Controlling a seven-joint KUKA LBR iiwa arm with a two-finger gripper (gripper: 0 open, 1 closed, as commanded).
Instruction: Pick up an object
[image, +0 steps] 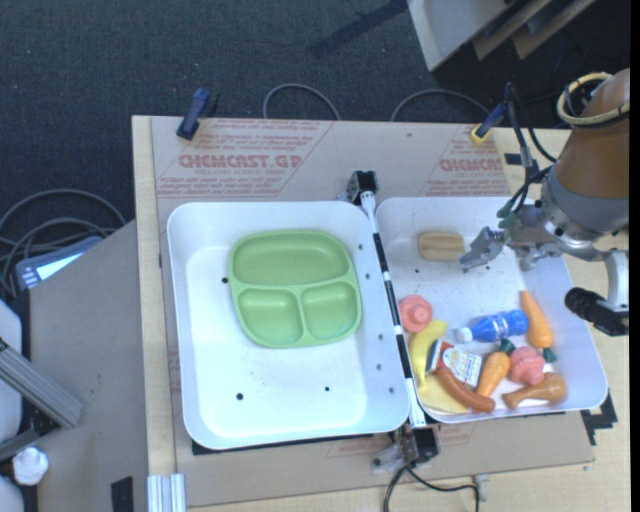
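Note:
My gripper (505, 252) hangs over the back of the right bin (590, 350), its two grey fingers spread open with nothing between them. A tan bread roll (441, 245) lies just left of the left fingertip, apart from it. Toward the front of the bin lie a blue bottle (497, 326), an orange carrot (537, 318), a pink-red round toy (415, 312), a yellow banana (425, 355), a sausage (466, 386) and several more toy foods in a heap.
A green divided plate (296, 287) sits in the left bin (200, 380). A black-clipped divider (385, 290) runs between the two bins. The arm's black side fitting (600, 310) overhangs the right bin's right rim. Cables lie behind the bench.

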